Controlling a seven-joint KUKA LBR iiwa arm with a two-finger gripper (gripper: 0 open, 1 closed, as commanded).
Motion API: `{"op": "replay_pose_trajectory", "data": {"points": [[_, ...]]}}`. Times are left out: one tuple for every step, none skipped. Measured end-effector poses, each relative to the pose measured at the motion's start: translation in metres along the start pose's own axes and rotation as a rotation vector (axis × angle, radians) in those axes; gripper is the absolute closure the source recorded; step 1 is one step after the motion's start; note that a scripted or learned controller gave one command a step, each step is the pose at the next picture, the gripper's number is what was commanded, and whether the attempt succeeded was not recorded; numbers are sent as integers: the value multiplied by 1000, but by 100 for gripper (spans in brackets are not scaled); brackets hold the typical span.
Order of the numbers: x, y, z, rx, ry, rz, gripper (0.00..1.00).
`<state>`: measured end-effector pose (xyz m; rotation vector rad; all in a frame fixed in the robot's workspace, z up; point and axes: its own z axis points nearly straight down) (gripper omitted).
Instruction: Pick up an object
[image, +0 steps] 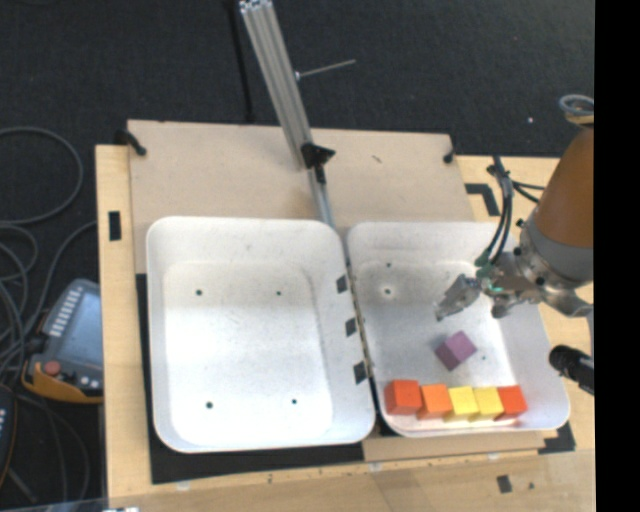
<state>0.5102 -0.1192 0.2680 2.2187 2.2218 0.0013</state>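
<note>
Bench of pale wood carries two shallow white bins side by side, touching along their inner walls. In the right bin, a small purple cube sits alone on the floor, tilted so a corner points toward the camera. Along the near wall of that bin runs a tight row of five blocks, each touching the next: a large orange block at the left end, then another orange block, two yellow blocks, and an orange-red block at the right end. The purple cube lies just behind this row, apart from it.

The arm reaches in from the right, its orange band above the grey wrist. The gripper hangs over the right bin, behind the purple cube and a little to its left, with clear bin floor between them. Its fingers appear slightly spread with nothing between them, though the blur and the slanted angle make that hard to confirm.

The left bin shows only its speckled floor and four dark dots. A grey metal rail slants from the top of the view down to the seam between the bins. On the dark floor to the left lie looping cables and a handheld control pendant.
</note>
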Motion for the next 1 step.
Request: {"op": "replay_pose_trajectory", "data": {"points": [[-60,-14,92,9,0,6,0]]}}
